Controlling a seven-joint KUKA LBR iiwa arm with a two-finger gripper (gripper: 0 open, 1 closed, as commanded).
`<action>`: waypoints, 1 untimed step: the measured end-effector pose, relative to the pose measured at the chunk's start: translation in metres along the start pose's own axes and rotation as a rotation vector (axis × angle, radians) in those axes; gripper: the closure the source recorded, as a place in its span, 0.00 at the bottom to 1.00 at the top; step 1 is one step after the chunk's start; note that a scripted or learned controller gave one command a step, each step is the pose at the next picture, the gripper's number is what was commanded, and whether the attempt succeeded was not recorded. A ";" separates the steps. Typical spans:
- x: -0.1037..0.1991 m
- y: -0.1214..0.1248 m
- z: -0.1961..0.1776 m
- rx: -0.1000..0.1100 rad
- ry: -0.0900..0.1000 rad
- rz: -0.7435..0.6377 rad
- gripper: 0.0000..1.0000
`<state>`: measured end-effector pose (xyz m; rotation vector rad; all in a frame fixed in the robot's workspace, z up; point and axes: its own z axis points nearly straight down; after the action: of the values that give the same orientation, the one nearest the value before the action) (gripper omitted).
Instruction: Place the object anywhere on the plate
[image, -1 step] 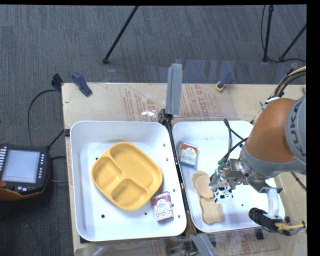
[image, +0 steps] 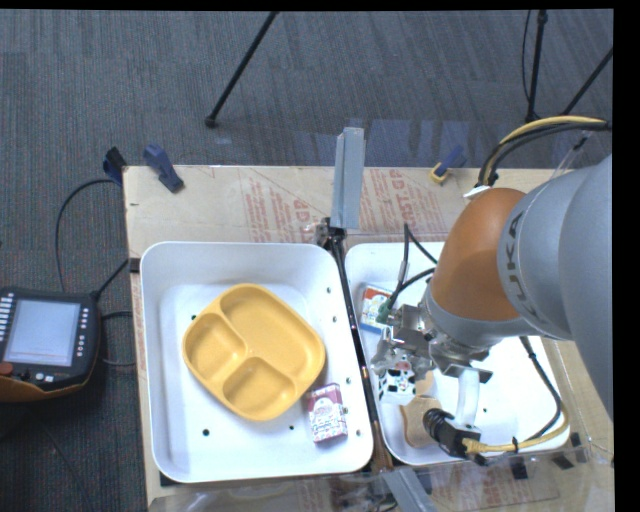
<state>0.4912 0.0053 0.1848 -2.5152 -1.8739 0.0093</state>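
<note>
Down at 6 o'clock of the yellow three-compartment plastic plate (image: 254, 350) lies a small maroon printed packet (image: 326, 411), probably light and crinkly, best pinched across its short sides, while the gripper's (image: 405, 375) state is hard to tell.

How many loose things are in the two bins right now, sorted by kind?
Yellow divided plate: 1, left bin
Small maroon packet: 1, left bin, beside the plate
Green and red carton: 1, right bin
Black and white item: 1, under the gripper
Tan item: 1, right bin
Total: 5
</note>
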 end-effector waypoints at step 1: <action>0.055 -0.005 0.000 0.000 0.000 -0.034 1.00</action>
<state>0.5023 0.0590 0.1847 -2.4832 -1.9161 0.0100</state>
